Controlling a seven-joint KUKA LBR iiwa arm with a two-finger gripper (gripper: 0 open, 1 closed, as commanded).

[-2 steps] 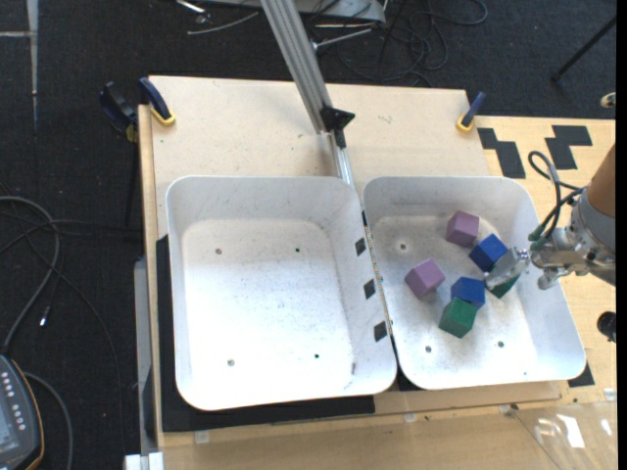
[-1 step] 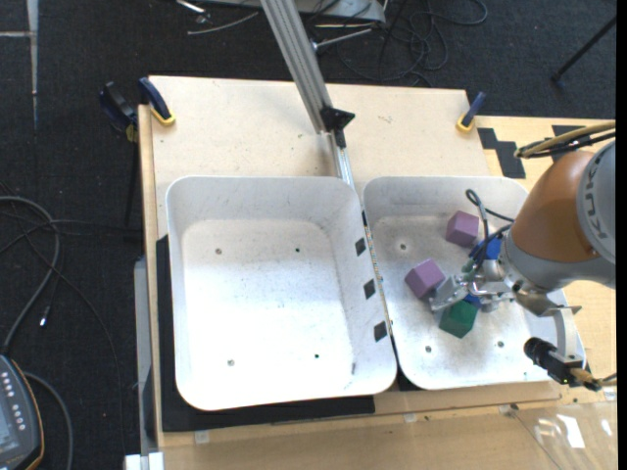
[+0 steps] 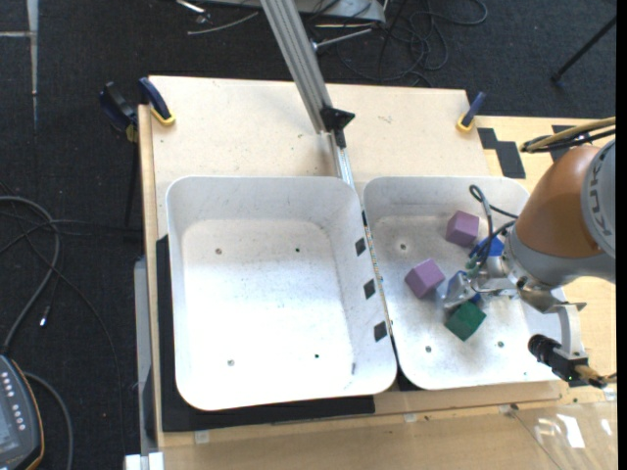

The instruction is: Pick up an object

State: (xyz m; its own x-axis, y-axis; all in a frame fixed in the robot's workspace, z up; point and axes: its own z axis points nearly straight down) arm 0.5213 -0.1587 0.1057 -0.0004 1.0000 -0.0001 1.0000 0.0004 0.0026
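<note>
Where the grey arm with its orange band (image 3: 563,209) reaches in from the right: two-finger gripper (image 3: 468,290) low over the right shallow white bin (image 3: 411,199), right beside the dark green cube (image 3: 465,320) and just right of the nearer purple cube (image 3: 424,278). Finger state: cannot tell, metal tips too small and cluttered to read; no cube visibly between them. Second purple cube (image 3: 462,228) farther back in the same bin, near the arm's black cable (image 3: 482,202). Small blue part (image 3: 488,250) on the wrist above the gripper. Left shallow white bin (image 3: 260,292) alongside, touching the right bin at the shared rim, with black tape tabs (image 3: 370,287) down that rim. Pale wooden bench top (image 3: 294,125) beneath both, yellow-tipped clamps (image 3: 157,106) at the back corners. Slanted aluminium rail (image 3: 299,52) rising from behind the bins. No legible writing, brand or label anywhere.
</note>
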